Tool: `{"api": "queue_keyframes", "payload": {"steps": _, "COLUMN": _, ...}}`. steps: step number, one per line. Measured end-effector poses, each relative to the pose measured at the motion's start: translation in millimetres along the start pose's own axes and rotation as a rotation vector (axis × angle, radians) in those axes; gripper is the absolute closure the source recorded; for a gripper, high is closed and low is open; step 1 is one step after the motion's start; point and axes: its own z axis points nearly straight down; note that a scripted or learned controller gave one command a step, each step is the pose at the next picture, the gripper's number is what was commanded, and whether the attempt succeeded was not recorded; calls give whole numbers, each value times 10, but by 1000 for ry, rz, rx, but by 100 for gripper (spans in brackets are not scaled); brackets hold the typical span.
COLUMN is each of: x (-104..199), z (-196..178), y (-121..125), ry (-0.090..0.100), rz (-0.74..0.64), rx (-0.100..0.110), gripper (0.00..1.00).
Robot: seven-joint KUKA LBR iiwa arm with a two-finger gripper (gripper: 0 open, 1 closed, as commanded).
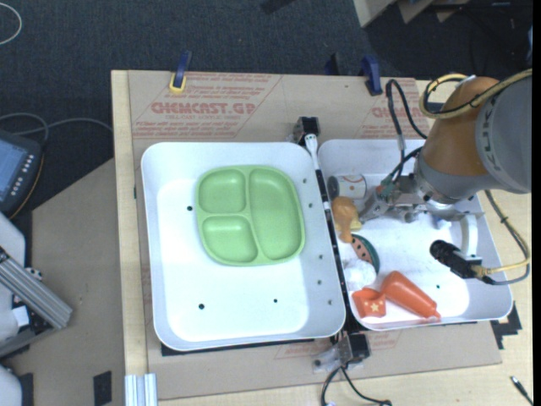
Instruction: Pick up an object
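Camera view, fixed above the bench and looking down at a slant, shows two shallow white bins side by side on a brown cardboard-covered bench [254, 91]. The left bin [169, 252] holds a light green plate [250, 215] with three compartments, two smaller ones on its left side and one long one on its right; it lies flat in the upper middle of that bin.

The right bin [423, 252] holds the loose objects, gathered along its left and lower parts. An orange carrot-shaped toy [411, 295] lies on its side near the lower edge, its thick end toward the left and its tip pointing lower right. Touching its thick end is a smaller red-orange piece [369, 304]. Just above that sits a small white object [359, 274], and above it a round slice with a dark green rim and a reddish face [363, 249]. A tan, rounded object [345, 214] rests against the bin's left wall, near the divider between the bins.

The grey arm with its orange band [456, 138] reaches in from the right and hangs over the upper part of the right bin. The gripper [382, 203] points left, just beside the tan object; whether its claw is spread or pressed together cannot be told, and nothing is visibly between it.
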Motion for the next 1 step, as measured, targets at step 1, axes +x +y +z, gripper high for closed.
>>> {"api": "queue_keyframes", "payload": {"steps": 1, "x": 2, "z": -100, "y": -6, "ry": 1, "rz": 1, "rx": 1, "gripper": 100}}
